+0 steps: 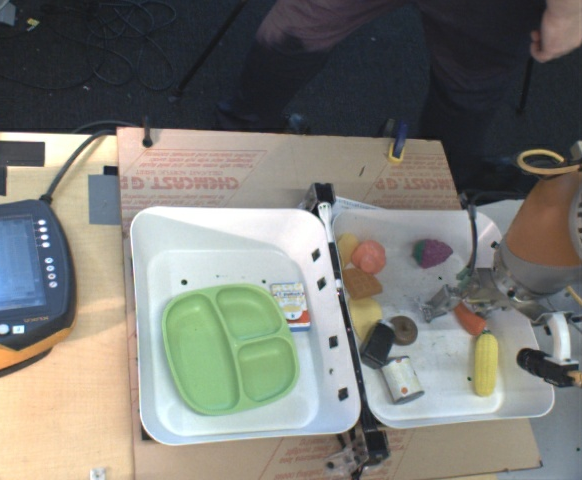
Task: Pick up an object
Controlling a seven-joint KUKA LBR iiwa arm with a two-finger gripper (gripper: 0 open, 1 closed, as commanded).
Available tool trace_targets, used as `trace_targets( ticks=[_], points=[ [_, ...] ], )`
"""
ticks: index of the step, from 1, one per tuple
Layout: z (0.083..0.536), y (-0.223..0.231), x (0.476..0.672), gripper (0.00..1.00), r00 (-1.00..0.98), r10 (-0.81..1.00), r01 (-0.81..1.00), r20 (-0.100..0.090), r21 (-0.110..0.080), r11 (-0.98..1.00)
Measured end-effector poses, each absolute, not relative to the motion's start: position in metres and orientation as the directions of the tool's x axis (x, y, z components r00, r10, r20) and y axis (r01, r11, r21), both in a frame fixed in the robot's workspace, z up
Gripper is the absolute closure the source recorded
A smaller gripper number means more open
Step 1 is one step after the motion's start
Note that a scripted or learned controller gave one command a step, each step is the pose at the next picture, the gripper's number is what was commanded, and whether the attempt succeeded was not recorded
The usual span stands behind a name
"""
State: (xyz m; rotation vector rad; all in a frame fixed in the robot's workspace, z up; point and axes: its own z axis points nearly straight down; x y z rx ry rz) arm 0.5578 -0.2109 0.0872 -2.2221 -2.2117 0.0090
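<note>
Two shallow white bins sat side by side on a cardboard-covered surface (391,173). The left bin (171,238) held a green divided plate (231,346) with a small card (291,303) just beside it. The right bin (441,408) held a corn cob (485,364), a purple fruit (432,253), a pink fruit (369,256), a brown ring (403,329), a small can (403,379) and a black block (378,344). The hand (458,298), reaching in from the right, hung low in the right bin, its metal fingers (439,306) spread apart just beside an orange-red object (470,319), pinching nothing visible.
</note>
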Motion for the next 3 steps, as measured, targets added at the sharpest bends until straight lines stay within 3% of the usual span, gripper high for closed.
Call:
trace_targets(
  ticks=[1,2,3],
  points=[
    [0.098,-0.211,0.561,1.0,0.007,1.0,1.0,0.001,-0.003,-0.007],
    [0.087,-0.101,0.587,1.0,-0.009,1.0,1.0,0.005,-0.002,0.009],
    [0.194,-0.02,0.574,1.0,-0.008,1.0,1.0,0.004,0.006,0.008]
  ],
)
